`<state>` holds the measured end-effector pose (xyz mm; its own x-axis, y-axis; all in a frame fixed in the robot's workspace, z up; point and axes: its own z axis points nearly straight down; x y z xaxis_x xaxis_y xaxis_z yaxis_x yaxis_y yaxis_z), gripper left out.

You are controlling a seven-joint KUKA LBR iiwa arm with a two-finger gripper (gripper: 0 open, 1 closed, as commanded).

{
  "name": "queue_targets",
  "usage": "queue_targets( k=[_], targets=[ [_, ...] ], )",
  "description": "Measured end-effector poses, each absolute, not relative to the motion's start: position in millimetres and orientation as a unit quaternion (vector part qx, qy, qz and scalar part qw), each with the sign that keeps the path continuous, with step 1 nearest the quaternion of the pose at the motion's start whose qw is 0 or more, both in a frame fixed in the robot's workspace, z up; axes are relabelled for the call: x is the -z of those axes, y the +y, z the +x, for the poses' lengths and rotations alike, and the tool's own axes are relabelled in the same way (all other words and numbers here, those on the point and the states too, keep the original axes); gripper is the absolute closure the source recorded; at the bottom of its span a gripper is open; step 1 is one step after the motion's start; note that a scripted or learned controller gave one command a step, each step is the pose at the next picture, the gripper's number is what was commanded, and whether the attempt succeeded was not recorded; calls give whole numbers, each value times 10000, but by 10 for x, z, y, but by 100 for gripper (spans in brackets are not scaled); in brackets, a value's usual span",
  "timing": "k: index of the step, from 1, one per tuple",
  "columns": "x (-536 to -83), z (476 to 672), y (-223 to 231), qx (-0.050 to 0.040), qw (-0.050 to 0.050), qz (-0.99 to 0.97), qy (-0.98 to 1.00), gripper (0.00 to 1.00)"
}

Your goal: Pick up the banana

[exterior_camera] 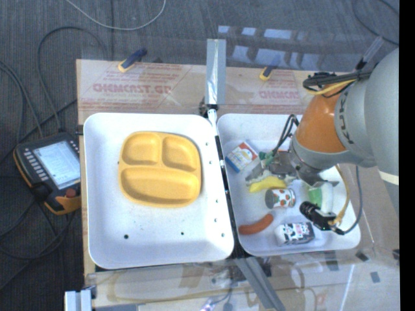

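The yellow banana point(267, 184) lies in the right bin point(249, 240), near its middle, curved and pointing left. My gripper point(267, 169) hangs right over it, just above its upper edge, below the orange band of the arm. The fingers are dark and partly hidden by the wrist.
Around the banana in the right bin lie a small white and orange carton point(241, 155), a can point(281, 198), a red sausage point(256, 225), a black and white cup point(296, 232) and a green item point(315, 194). The left bin point(104, 238) holds a yellow divided tray point(160, 168).
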<state>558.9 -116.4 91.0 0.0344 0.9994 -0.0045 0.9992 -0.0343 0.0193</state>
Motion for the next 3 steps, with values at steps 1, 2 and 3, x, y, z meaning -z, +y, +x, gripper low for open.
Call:
queue_targets(
  k=[1, 2, 3],
  targets=[
    [-977, 5593, -1155, -48, 65, 7188, 6952, 100],
    [-977, 5593, -1155, -48, 65, 7187, 6953, 0],
    [-919, 5065, -1001, -57, 121, 6458, 7634, 0]
  ],
)
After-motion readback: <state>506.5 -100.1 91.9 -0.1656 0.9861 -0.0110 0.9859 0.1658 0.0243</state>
